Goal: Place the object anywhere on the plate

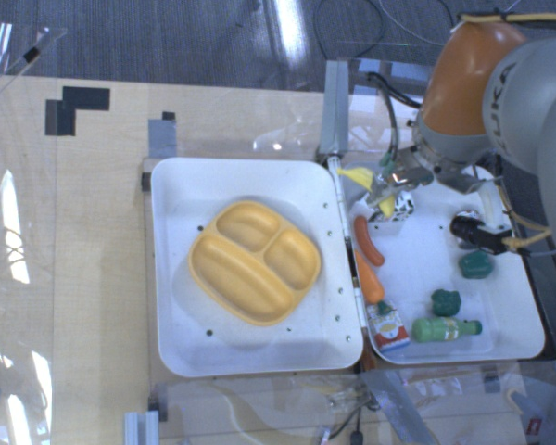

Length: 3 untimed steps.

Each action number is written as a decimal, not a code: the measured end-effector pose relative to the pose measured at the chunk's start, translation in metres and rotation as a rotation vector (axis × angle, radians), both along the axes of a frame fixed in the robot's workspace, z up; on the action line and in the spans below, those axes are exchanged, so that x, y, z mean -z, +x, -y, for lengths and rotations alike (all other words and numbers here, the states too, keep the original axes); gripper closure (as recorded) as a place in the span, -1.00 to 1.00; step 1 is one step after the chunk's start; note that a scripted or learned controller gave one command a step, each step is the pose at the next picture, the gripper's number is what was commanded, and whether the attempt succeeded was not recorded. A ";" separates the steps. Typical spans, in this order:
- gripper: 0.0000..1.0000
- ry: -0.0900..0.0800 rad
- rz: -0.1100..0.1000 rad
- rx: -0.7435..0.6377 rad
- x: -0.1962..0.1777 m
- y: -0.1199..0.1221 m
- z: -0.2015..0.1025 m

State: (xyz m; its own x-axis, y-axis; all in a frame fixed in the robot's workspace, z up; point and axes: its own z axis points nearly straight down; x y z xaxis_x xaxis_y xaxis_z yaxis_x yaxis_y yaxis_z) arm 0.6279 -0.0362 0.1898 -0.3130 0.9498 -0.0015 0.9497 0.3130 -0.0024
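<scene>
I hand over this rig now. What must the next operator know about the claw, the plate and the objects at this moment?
The claw is over the far left corner of the right bin, beside a yellow item and a small black-and-white item; its grip cannot be judged.
The plate, yellow, lies in the left bin with nothing on it.
Done: no object placed.
Left: take an object, perhaps the sausage or the carrot, and set it on the plate.
</scene>
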 end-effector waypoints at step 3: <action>1.00 0.003 0.003 -0.666 0.007 -0.044 0.009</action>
State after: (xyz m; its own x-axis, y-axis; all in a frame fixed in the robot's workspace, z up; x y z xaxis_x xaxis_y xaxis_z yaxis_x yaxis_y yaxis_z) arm 0.5839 -0.0453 0.1830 -0.8330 0.5533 -0.0013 0.5533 0.8330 0.0017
